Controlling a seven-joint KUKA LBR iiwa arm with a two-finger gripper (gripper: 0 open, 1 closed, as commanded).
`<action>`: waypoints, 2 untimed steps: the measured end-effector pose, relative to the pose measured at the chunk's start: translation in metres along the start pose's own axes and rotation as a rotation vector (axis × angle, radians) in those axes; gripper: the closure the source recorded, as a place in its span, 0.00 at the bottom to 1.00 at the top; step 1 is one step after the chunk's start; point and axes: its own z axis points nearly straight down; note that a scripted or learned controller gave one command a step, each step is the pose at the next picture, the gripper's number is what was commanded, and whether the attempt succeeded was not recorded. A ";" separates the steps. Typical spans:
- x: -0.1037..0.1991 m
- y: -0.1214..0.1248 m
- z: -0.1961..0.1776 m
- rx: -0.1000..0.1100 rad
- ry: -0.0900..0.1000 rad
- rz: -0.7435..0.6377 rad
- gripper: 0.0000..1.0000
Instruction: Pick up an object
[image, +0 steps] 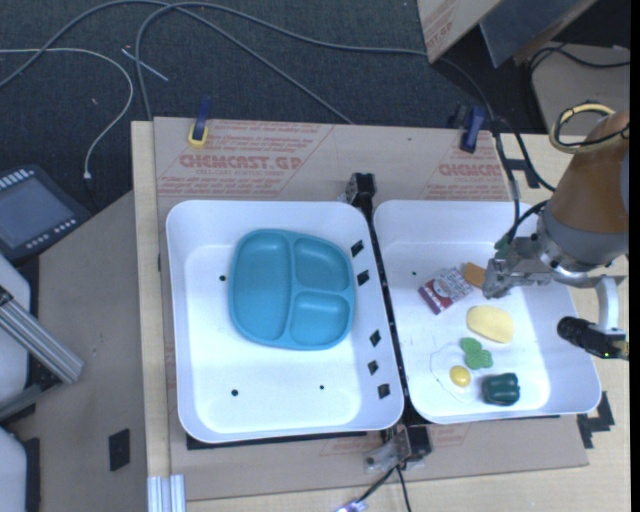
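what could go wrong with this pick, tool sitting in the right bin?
1. The tool sits by the small orange block and the red-and-white packet; closing may catch both or nudge one away.
2. The pale yellow lemon-shaped toy lies just below; a descent could knock it.

A workbench on a dark floor

The bench top (300, 150) is light brown board with red letters printed on it. Two blue clamps (201, 122) hold its far edge. Behind it the floor (300, 60) is dark grey carpet, with thin pale cables (110, 70) lying in loops. A small dark screen (30, 210) sits at the left, and a cardboard box (455, 22) at the top.
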 end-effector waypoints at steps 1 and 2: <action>0.000 0.002 -0.044 0.001 0.000 0.000 1.00; 0.001 0.012 -0.091 0.000 0.000 0.000 1.00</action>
